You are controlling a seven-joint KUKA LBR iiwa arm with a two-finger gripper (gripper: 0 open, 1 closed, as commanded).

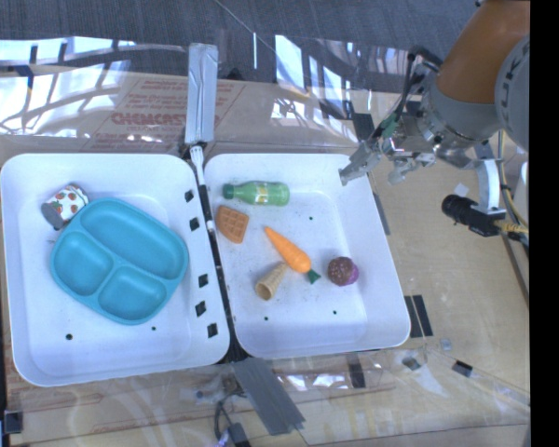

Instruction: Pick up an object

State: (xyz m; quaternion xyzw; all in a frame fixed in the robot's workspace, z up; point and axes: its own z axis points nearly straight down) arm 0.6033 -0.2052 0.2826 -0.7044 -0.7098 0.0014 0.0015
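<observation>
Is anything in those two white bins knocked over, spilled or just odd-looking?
Nothing looks spilled or broken. The small green plastic bottle lies on its side in the right bin, and the tan ice-cream cone lies tipped over near the orange toy carrot.

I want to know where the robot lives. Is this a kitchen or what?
Probably a robot test lab, not a kitchen. A grey arm reaches over two white bins on a bench, and the food looks like toys: a carrot, a green bottle, a blue plate.
</observation>
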